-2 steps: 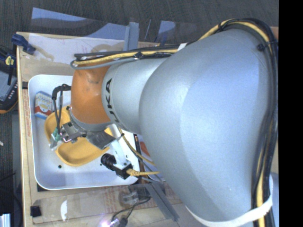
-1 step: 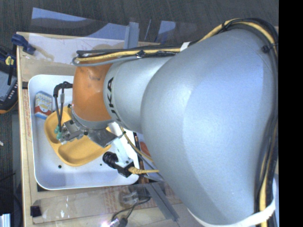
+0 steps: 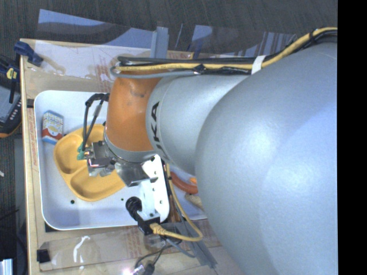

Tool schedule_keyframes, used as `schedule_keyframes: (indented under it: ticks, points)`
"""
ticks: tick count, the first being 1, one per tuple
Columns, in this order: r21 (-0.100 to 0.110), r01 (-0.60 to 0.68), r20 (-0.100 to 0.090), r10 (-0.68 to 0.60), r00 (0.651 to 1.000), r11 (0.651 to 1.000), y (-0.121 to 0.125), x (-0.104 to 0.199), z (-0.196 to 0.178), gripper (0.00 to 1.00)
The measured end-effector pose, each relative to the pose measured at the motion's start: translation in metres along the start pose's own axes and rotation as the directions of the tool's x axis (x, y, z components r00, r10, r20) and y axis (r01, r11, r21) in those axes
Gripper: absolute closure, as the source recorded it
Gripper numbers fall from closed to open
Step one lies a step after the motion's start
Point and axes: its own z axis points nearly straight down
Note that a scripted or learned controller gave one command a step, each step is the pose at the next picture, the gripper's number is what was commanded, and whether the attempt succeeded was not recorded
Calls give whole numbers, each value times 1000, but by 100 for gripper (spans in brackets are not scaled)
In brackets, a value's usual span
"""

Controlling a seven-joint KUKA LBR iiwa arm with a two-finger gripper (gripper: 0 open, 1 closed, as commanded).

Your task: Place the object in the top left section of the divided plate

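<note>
A white bin (image 3: 40, 153) sits at the left of the frame, on a wooden bench (image 3: 109, 242). Inside it, near the upper left corner, a small box (image 3: 51, 125) with blue, white and red printing lies flat on the bin floor. It is the loose object in sight, and it rests just beside the plate, at the plate's upper left edge, not in any section.

The yellow divided plate (image 3: 77, 165) lies to the right of the box, in the middle of the bin. Raised ridges split it into sections. Its right part is hidden under the arm.

The gripper (image 3: 97, 160) hangs over the plate's middle, with green and black cables running up from it. Whether it is spread or closed cannot be told; the wrist blocks the view.

Right of that, the arm (image 3: 258, 153) fills the centre and right of the frame: an orange band, then a broad grey body. A yellow cable (image 3: 229, 66) runs along its top. Something orange (image 3: 183, 183) peeks out below the arm, too hidden to identify.
</note>
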Motion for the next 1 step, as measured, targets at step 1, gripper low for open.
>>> schedule_keyframes:
  ticks: [1]
  points:
    - [-3, -321, -2, 321, 947, 947, 3, 28, 117, 100]
